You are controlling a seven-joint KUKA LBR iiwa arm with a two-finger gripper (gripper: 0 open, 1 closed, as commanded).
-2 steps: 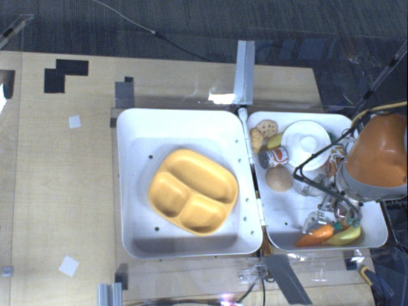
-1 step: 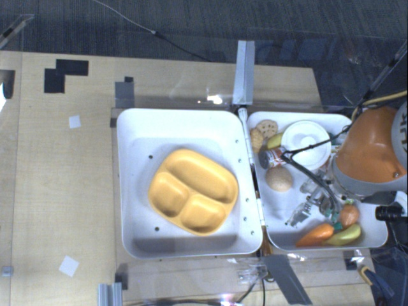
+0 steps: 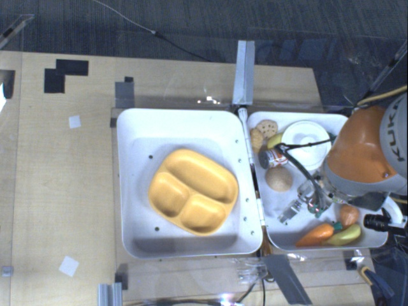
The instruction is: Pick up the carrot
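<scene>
Your two-finger gripper (image 3: pixel 292 212) sits low in the right-hand shallow white bin (image 3: pixel 275 234), its metal tip pointing toward that bin's near left part, over bare white floor; you cannot tell from this slanted overhead view how wide it stands, and nothing shows in its grasp. Just to its right and nearer the front wall lies the orange tapered carrot (image 3: pixel 317 234), on its side along the bin's near edge, apart from the gripper tip. Touching the carrot's right end is a yellow-green curved banana-like piece (image 3: pixel 347 235), and just above that rests a small orange-brown rounded piece (image 3: pixel 348 215). Behind the gripper, toward the bin's middle, you see a tan round potato-like ball (image 3: pixel 278 179), and above it a small red-and-white can (image 3: pixel 275 158) lying tilted, with a black cable running over it. Near the far left corner of this bin sit two beige chocolate-chip cookies (image 3: pixel 264 131), and beside them a white round plate or lid (image 3: pixel 306 137). The grey arm with its orange band (image 3: pixel 360 152) covers the bin's right side. In the left-hand shallow white bin (image 3: pixel 134 171), well apart from the gripper, a yellow plastic three-compartment tray (image 3: pixel 193 190) rests tilted near the middle. Both bins stand on the pale wooden bench (image 3: pixel 57 190).
</scene>
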